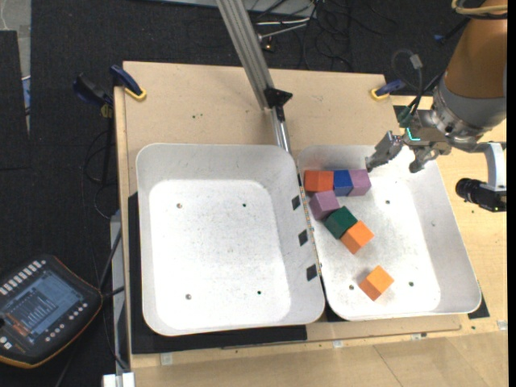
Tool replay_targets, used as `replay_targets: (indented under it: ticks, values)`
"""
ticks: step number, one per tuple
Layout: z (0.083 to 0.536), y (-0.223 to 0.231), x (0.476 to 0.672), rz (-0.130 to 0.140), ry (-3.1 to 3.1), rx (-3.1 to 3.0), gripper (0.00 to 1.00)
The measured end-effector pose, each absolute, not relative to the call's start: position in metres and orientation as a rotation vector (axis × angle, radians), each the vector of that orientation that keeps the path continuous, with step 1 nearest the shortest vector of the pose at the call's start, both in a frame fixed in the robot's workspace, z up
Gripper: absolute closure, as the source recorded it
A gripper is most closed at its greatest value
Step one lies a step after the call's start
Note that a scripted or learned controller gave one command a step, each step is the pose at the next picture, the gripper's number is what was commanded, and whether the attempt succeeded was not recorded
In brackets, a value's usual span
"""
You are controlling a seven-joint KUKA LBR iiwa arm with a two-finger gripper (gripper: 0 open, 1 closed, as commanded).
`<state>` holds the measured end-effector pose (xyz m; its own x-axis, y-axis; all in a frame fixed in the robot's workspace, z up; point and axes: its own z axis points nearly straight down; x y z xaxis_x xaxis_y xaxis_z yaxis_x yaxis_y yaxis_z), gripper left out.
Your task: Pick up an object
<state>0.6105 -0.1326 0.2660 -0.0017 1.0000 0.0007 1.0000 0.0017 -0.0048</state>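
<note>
Several small blocks lie in the right bin (439, 240). Along its far side sit an orange-red block (318, 181), a blue block (343, 181) and a purple block (359, 182) in a row. Below them are a mauve block (324, 204), a dark green block (340, 221) and an orange block (356, 236). Another orange block (376, 282) lies alone nearer the front. My gripper (400, 156) hovers above the bin's far right part, to the right of the purple block. Its fingers are spread apart with nothing between them.
The left bin (161, 216) lies beside the right one on the wooden bench (201, 103). A slanted metal rod (246, 43) reaches down to the gap between the bins. A teach pendant (40, 309) sits at the lower left.
</note>
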Motion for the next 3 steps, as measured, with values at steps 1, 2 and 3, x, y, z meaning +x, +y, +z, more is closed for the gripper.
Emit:
replay_targets:
  ticks: [1,2,3]
  values:
    - [0.269,-0.133,0.611,0.0,-2.224,-2.219,0.0]
    - [0.211,-0.136,0.602,0.007,-2.217,-2.219,0.0]
    - [0.153,-0.144,0.604,0.007,-2.217,-2.22,0.0]
